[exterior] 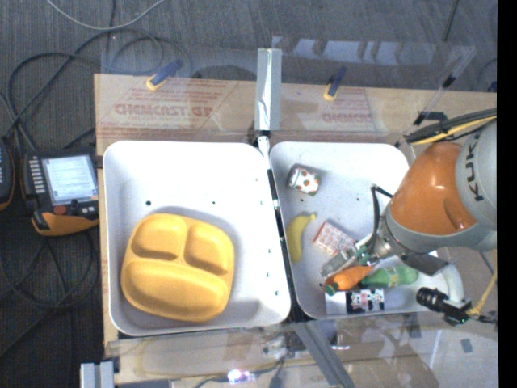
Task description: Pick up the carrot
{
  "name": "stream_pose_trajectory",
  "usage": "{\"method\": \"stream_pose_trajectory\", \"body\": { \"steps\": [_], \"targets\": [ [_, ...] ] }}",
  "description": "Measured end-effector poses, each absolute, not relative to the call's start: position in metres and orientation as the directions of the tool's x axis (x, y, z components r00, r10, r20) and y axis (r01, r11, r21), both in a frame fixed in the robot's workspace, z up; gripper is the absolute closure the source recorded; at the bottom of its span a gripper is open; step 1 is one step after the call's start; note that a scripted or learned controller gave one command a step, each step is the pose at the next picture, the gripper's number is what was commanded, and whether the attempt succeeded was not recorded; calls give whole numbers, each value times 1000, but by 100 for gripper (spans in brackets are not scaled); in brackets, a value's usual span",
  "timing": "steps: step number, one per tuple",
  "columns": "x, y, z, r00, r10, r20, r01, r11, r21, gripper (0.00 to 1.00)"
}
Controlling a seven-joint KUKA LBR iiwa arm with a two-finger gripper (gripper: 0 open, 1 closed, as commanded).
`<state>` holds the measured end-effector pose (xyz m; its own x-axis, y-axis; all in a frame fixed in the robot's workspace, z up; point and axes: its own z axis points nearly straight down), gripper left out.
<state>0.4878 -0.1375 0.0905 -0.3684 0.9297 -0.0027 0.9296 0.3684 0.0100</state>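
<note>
The carrot (pixel 349 279), orange and short, lies near the front edge of the right bin (pixel 355 164), pointing left. A green piece (pixel 396 277) sits at its right end. My gripper (pixel 349 262) reaches in from the right and hangs low, just above and behind the carrot, close to or touching it. The grey wrist and the orange band (pixel 432 192) hide the bin floor behind it. I cannot make out whether the carrot is held.
In the right bin lie a banana (pixel 300 233), a small white and red cup (pixel 304 180), a pink packet (pixel 332 236) and a black and white box (pixel 365 300) just in front of the carrot. The left bin (pixel 129 168) holds a yellow divided tray (pixel 179 265).
</note>
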Motion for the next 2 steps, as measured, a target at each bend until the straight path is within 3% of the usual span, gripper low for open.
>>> {"method": "stream_pose_trajectory", "body": {
  "steps": [1,2],
  "targets": [
    [490,-137,101,-368,930,-3,930,368,15,100],
    [484,-76,183,-287,958,1,958,287,-2,100]
  ]
}}
